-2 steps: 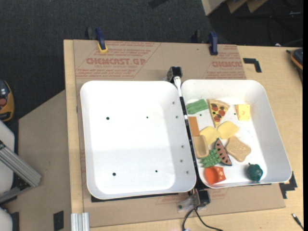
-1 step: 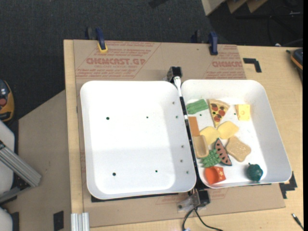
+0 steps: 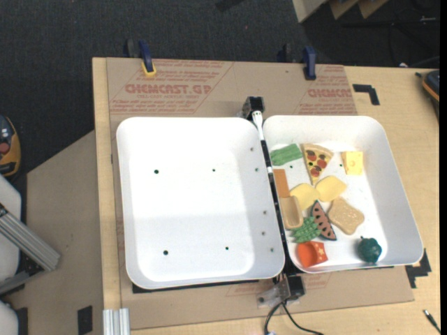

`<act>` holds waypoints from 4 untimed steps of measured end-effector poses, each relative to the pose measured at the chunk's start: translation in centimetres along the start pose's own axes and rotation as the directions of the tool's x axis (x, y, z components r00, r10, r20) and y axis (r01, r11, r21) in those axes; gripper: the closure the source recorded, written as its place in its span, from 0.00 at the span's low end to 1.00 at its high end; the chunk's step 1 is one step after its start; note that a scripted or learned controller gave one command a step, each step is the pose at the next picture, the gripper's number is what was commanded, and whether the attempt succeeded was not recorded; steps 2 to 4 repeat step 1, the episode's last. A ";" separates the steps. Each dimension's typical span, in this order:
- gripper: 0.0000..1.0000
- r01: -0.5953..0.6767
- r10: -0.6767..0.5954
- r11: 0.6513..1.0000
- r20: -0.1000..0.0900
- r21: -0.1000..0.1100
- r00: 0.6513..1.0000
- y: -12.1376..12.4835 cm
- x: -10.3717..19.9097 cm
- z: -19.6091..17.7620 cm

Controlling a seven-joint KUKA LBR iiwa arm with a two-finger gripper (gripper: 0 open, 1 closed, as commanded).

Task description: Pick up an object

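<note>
Two white bins sit side by side on the surface [image 3: 209, 82]. The left bin [image 3: 195, 201] carries no items. The right bin [image 3: 377, 138] carries all the toy food, crowded toward its left wall and near edge.

Contents of the right bin: a green piece [image 3: 285, 154] at the far left, a pizza slice [image 3: 318, 160] just beside it, a yellow cheese block [image 3: 353, 162] toward the far right. An orange strip [image 3: 281, 183] lies along the left wall. Two pale yellow pieces [image 3: 330, 187] touch mid-bin. A watermelon slice [image 3: 322, 222] leans against a bread slice [image 3: 346, 216]. A red piece [image 3: 311, 253] lies at the near edge, and a dark green round item [image 3: 369, 250] sits in the near right corner, apart from the rest.

State of the hand: cannot tell.

Judgement: the pick is not yet begun; nothing is lifted. The next move calls for a choice of target and a descent over it. The dark green item or the cheese block look the safest, each standing clear of neighbours. The central cluster risks a two-item or glancing grasp.
</note>
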State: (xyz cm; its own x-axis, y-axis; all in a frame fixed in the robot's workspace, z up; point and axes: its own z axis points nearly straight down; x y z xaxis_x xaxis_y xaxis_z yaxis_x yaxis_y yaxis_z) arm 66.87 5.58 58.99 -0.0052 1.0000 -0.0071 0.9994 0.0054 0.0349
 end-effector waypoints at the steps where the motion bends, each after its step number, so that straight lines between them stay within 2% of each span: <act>1: 1.00 0.001 -0.001 1.000 0.001 -0.005 1.000 0.1 0.0 -1.1; 4: 1.00 0.001 -0.001 1.000 0.001 -0.005 1.000 0.1 0.0 -1.1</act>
